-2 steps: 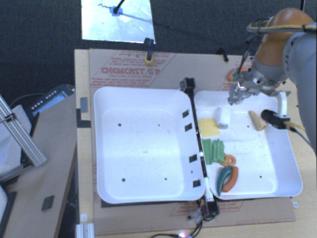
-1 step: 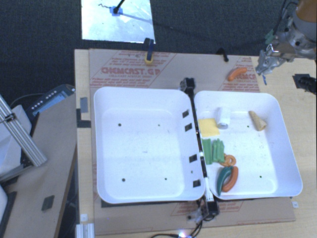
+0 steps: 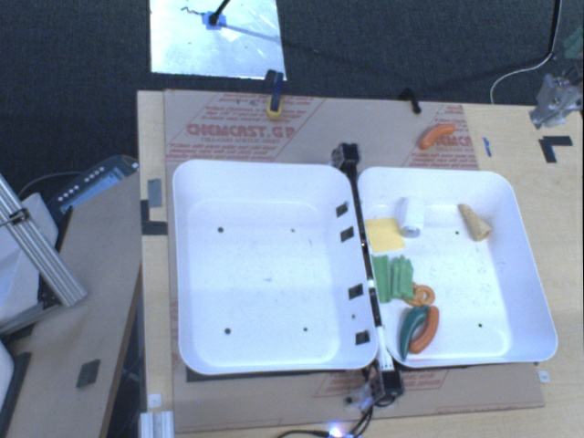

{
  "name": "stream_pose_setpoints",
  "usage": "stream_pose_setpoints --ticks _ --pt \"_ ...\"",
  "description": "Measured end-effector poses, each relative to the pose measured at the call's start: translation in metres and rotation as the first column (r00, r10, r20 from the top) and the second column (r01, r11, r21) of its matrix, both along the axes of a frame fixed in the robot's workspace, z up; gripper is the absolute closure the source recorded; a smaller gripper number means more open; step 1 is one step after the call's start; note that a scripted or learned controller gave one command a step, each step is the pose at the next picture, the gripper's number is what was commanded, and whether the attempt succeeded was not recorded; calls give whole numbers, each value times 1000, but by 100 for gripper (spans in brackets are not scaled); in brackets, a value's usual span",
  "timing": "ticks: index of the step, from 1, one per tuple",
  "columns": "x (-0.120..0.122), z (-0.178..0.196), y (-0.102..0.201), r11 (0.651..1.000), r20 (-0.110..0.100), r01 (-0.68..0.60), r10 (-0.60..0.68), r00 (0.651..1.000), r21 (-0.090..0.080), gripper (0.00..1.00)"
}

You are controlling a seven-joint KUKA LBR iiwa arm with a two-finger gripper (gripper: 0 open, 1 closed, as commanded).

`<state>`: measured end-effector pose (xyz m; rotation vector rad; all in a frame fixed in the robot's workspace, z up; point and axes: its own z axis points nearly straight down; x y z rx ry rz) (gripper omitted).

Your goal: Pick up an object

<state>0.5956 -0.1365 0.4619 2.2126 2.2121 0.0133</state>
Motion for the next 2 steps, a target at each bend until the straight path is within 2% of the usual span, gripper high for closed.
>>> stream_pose_setpoints --ticks 1,2 --pt "-33 -110 49 1000 -23 -7 7 1000 6 100" --pt "-53 82 43 1000 7 -5 5 1000 0 100"
